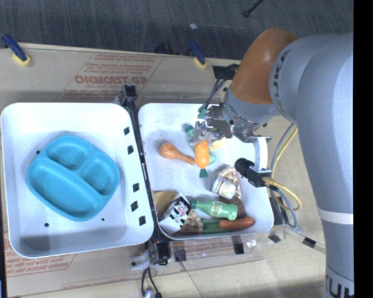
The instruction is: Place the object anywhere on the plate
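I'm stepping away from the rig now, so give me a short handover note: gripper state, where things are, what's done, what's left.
Gripper: over the right bin, low, right at the top end of the toy carrot; a firm grasp cannot be confirmed.
Blue plate: in the left bin, nothing on it.
Other toy food in the right bin: drumstick, green bottle, sausage.
Done: approach to the carrot.
Left: secure it, carry it to the left bin, set it on the plate.

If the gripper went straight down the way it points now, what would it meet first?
Most likely the orange toy carrot, which lies right under the gripper in the right bin. Height is hard to judge from this slanted view; they may already be touching.
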You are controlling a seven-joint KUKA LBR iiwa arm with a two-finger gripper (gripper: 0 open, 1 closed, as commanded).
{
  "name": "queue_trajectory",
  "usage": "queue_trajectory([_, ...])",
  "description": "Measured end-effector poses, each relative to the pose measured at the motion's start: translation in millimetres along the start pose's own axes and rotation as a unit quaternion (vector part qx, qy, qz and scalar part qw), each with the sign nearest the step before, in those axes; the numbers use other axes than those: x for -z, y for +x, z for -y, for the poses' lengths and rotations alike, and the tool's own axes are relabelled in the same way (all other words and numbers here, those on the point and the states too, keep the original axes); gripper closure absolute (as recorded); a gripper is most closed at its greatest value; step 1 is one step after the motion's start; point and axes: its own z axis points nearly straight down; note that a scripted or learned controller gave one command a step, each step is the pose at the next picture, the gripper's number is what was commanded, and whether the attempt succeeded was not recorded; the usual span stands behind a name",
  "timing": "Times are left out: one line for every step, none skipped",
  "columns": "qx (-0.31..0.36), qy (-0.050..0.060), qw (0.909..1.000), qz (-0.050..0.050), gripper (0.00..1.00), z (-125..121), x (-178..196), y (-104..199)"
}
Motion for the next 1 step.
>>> queue_trajectory([-0.079,-0.001,0.9969,0.000,1.00,-51.2,12.2,52.3])
